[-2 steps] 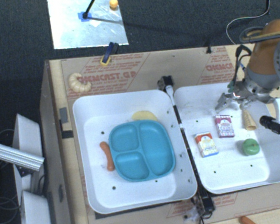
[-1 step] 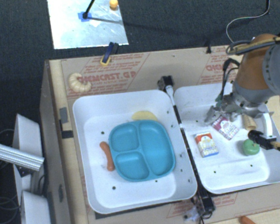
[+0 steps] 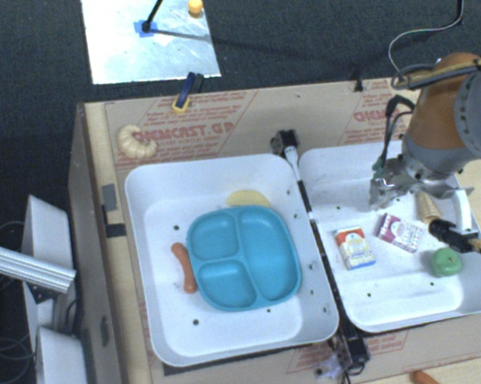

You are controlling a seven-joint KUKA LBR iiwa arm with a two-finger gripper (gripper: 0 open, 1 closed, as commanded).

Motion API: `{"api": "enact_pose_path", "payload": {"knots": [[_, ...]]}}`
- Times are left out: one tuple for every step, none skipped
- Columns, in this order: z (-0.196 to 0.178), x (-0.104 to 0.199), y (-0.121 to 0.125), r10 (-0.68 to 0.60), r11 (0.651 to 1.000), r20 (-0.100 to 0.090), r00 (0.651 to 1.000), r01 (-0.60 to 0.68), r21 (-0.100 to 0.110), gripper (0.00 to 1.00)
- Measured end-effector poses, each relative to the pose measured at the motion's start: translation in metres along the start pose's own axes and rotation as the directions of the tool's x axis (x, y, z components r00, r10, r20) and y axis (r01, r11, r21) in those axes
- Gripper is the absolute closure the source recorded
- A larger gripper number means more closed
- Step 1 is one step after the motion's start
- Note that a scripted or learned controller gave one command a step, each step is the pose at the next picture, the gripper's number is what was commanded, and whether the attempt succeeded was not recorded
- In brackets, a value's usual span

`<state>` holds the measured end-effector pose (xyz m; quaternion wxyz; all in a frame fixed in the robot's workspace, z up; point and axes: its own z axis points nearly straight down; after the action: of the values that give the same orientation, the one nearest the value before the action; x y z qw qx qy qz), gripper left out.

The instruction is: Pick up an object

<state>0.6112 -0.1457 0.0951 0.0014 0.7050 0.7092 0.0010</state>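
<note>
Grey gripper [image 3: 385, 188] (fingers indistinct), purple packet [image 3: 399, 232] nearby

Red print on the brown board [image 3: 215, 129] under the bins reads "CHEMCAST GP", largest along its far edge behind the left bin. The same words recur smaller around it and, tilted, at the far right corner. The small carton [image 3: 354, 247] and the purple-and-white packet [image 3: 399, 232] in the right bin carry print too small to read.
</note>
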Motion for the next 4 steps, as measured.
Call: {"api": "enact_pose_path", "payload": {"knots": [[0.000, 0.000, 0.000, 0.000, 1.000, 0.000, 1.000, 0.000, 0.000, 0.00], [-0.063, -0.054, 0.048, 0.004, 1.000, 0.002, 1.000, -0.004, -0.002, 0.00], [-0.005, -0.061, -0.019, 0.003, 1.000, 0.006, 1.000, -0.002, -0.010, 0.00], [-0.026, -0.061, 0.058, 0.001, 1.000, 0.001, 1.000, -0.001, -0.002, 0.00]]}}
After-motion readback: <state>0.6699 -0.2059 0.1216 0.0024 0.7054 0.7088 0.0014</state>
